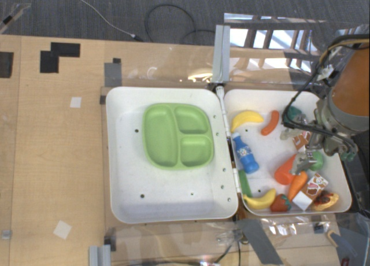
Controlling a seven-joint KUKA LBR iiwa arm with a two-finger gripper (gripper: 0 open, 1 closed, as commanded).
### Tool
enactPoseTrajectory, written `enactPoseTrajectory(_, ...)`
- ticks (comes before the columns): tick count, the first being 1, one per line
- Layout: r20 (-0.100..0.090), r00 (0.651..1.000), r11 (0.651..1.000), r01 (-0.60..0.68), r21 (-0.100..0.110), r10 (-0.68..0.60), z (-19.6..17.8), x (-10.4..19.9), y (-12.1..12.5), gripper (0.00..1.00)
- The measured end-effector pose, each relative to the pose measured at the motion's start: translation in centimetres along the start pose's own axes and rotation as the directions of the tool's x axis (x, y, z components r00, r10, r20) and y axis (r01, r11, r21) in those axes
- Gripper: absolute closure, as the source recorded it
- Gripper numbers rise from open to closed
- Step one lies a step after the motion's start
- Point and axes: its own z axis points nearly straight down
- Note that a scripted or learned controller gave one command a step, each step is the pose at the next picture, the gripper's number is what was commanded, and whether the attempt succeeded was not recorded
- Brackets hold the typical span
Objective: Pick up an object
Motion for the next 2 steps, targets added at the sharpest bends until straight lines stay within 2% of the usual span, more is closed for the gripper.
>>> enactPoseTrajectory(1,0.005,0.998,0.998,-0.058,0.001,0.058,13.3,-3.2,-1.2,0.0)
enactPoseTrajectory(2,0.01,0.998,0.998,-0.059,0.001,0.059,13.6,0.9,-2.7,0.0)
